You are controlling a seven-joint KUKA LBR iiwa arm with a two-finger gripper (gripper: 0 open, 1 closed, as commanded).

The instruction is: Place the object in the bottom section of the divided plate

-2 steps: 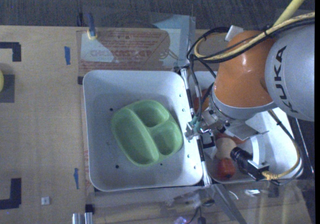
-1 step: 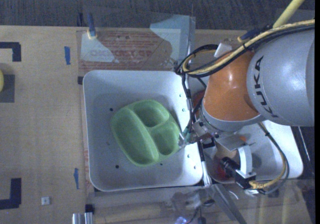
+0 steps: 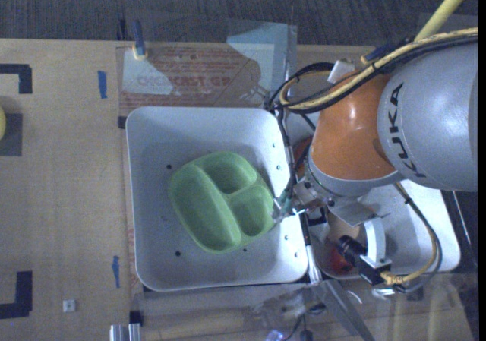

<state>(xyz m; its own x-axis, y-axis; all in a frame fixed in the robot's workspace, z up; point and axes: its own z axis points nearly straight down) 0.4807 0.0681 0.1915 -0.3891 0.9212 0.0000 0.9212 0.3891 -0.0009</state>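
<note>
**Hand at the plate's edge, object not made out**

We see the green plate point(image 3: 222, 200) lying in the left bin point(image 3: 152, 142), slightly turned, with one long section on its left and two smaller ones on its right. All three sections look bare. The arm point(image 3: 395, 127) reaches in from the right and covers most of the right bin point(image 3: 448, 252). Its hand point(image 3: 287, 206) sits low at the wall between the bins, just beside the plate's right rim. We cannot tell whether the hand is apart or together; the wrist hides it, and only a small pale-green tip shows there.

We cannot say for sure where the object is. Something red point(image 3: 348, 250) shows under the wrist in the right bin, mostly hidden, and it may be the thing to move. Nothing is visibly held.

We judge the task not yet done, since the bottom section holds nothing. If the red thing is the object, it looks small and likely light, so weight should be no trouble. Its stiffness and surface are too hidden to judge. We would take it across its narrowest part, from above, clear of the bin wall. The plate looks like thin plastic and may slide if nudged by the hand.
</note>
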